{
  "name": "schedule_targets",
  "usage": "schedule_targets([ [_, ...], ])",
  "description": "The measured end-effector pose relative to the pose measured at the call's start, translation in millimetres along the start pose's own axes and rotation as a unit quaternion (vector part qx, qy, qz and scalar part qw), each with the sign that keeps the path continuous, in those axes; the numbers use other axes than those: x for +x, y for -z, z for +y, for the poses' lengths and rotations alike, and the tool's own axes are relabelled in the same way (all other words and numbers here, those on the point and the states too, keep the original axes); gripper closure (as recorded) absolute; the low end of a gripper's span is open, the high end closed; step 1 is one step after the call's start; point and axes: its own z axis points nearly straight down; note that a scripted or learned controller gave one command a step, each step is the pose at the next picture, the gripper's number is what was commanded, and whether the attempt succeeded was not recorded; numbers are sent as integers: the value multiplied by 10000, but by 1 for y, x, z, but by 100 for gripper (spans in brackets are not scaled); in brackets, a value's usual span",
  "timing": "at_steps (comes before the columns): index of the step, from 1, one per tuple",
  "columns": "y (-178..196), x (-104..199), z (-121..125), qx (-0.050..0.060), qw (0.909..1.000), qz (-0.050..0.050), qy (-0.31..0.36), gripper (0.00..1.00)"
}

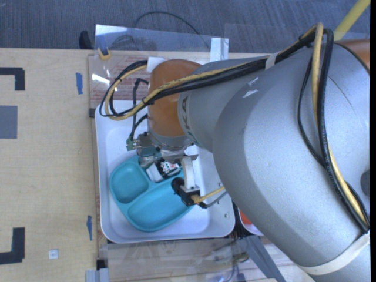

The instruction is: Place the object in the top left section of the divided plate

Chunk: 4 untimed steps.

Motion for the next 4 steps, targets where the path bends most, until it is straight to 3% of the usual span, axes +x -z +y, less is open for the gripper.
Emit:
schedule_targets([
  [1, 3, 5, -29, -167, 9945, -34, 1031, 100],
  [2, 1, -20, -12, -51, 9840, 57, -1782, 100],
  [3, 0, -57, 27, -17, 9800, 48, -1987, 100],
  [4, 2, -73, -26, -58, 9605, 18, -2781, 100],
])
